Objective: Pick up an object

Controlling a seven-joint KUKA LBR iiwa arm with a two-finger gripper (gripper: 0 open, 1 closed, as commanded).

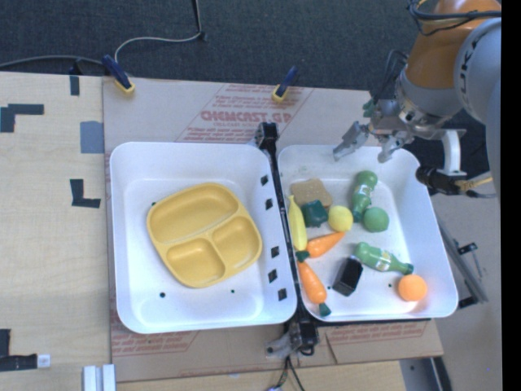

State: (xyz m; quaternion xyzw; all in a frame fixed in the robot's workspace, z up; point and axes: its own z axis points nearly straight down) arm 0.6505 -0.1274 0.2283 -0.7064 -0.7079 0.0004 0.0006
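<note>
Green bottle [363, 189], long axis running roughly up-frame, lies in the right bin [429, 243] just below the pincer [373, 142], which hovers spread wide and empty at upper right.

**A:** What sits in the left bin [130, 243]?

**B:** A yellow divided plate [204, 233], three compartments, lying flat near the middle.

**A:** And beneath the bins?

**B:** A brown cardboard sheet [187, 120] with red lettering, held at its far edge by two blue-and-yellow clamps [118, 73]. A black cable [194, 6] trails across the dark carpet [285, 15] beyond it.
</note>
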